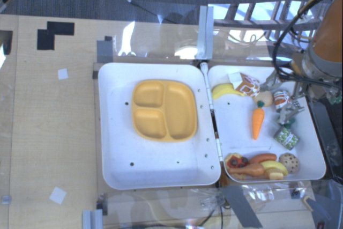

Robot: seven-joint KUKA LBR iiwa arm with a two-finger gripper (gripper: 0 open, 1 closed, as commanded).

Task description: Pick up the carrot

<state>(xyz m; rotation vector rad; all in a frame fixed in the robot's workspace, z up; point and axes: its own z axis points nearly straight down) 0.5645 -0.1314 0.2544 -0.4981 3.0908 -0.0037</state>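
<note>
The carrot (258,122) is orange with a green top and lies nearly upright in the camera view, in the middle of the right bin (236,131). Nothing touches it. My gripper (290,110) hangs over the right side of that bin, a short way right of the carrot and level with its top. The grey arm with its orange band (328,40) comes in from the upper right. Nothing shows in the gripper's grasp.
A yellow banana (225,91), a snack packet (247,84) and a small can (280,99) lie above the carrot. A green packet (286,138) sits under the gripper. Toy foods (256,165) and a dotted ball (289,161) line the front edge. The left bin holds a yellow divided plate (163,110).
</note>
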